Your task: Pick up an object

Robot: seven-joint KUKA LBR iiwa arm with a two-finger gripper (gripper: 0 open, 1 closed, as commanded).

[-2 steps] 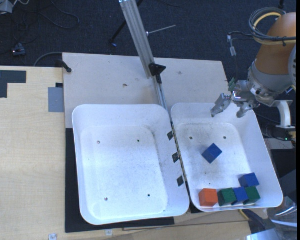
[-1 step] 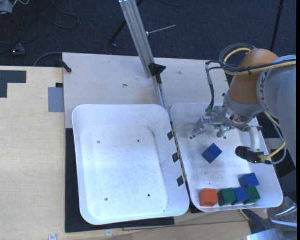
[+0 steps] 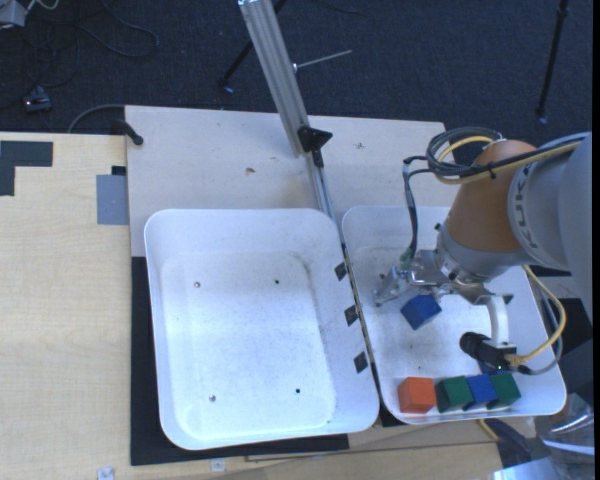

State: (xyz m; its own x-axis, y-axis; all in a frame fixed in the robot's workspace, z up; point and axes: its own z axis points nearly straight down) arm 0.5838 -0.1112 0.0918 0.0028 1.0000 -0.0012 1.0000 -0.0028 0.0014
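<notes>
In the right bin [image 3: 540, 393], a blue cube [image 3: 420, 311] sits tilted, directly under the metal end of my gripper [image 3: 400, 283]. The grey arm with its orange band [image 3: 485, 213] reaches in from the right and hangs over the middle of that bin. The cube touches or nearly touches the gripper's lower edge; whether it is held is unclear from this angle. Along the bin's front wall stand an orange block [image 3: 416, 395], a green block [image 3: 454, 393], a second blue block [image 3: 481, 390] and another green block [image 3: 506, 387].
The left bin [image 3: 170, 268] lies beside the right one, split from it by a wall with black clips [image 3: 351, 314]. A slanted aluminium rail [image 3: 280, 78] rises behind the bins. Cables [image 3: 540, 343] loop off the wrist over the right bin.
</notes>
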